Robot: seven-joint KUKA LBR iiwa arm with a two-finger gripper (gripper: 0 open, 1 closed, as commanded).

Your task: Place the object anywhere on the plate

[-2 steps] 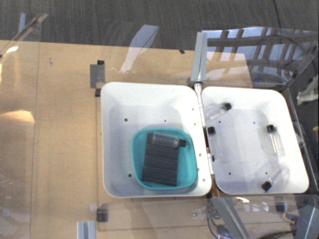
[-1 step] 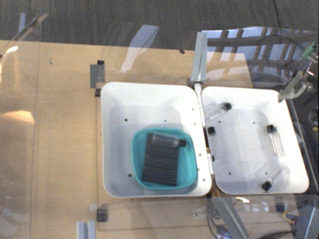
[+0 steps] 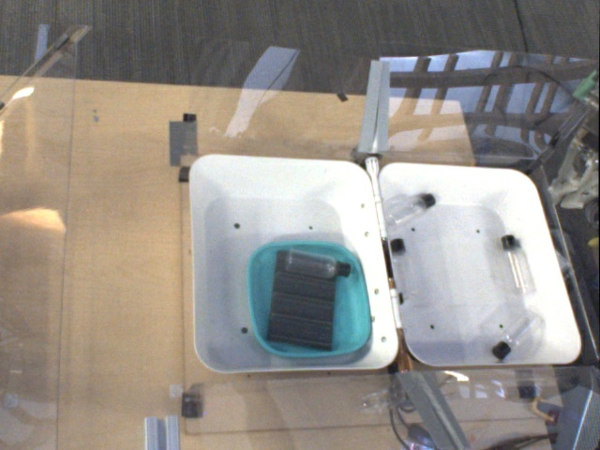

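Clear vials (image 3: 516, 268) (contents indistinct)

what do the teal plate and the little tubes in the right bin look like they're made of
Teal plate: probably smooth moulded plastic, judging by its even colour, soft sheen and rounded rim. Tubes: seemingly clear plastic or glass, since the white bin shows through them; their black caps look like matte plastic.

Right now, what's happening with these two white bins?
Nothing is being handled at this moment. The left bin holds a teal plate with a dark ridged block on it and a clear tube with a black cap lying across the block's top. The right bin has more clear tubes scattered around.
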